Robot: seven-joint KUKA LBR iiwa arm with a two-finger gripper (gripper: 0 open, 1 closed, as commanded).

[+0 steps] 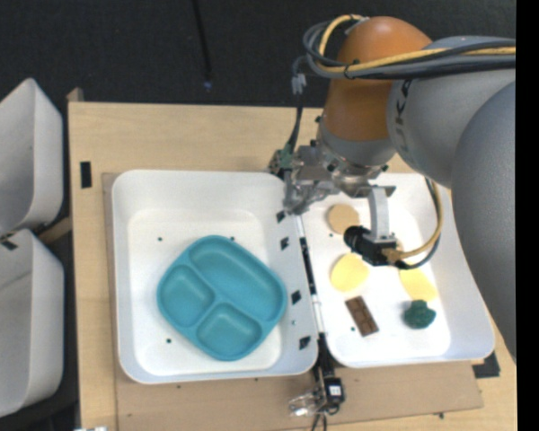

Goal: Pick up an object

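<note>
1. Over the upper left part of the right bin (467, 335), the arm (370, 79) reaches in from the right, its orange band above a grey metal wrist.
2. Whether the jaws are apart or together cannot be told, since the wrist hides them; nothing is visibly held.
3. Five small things lie loose on the white floor of the right bin, any of which could be picked.
4. A tan disc (344, 216), flat and round, lies nearest the wrist, just below it.
5. A pale yellow disc (349, 274), slightly larger and also flat, lies below the tan one and apart from it.
6. A yellow wedge-like piece (418, 284) lies to the right of the yellow disc, with bare bin floor between them.
7. A dark brown bar (361, 316), narrow and rectangular, lies at a slant near the bin's lower left, below the yellow disc.
8. A dark green lump (419, 314) with a bumpy outline sits just below the yellow piece, close to it and well right of the brown bar.
9. A teal divided plate (220, 296) with three compartments lies flat in the left bin (119, 241), turned at an angle.
10. Both bins stand side by side, touching along their inner rims, on the pale wooden table (90, 133).
</note>
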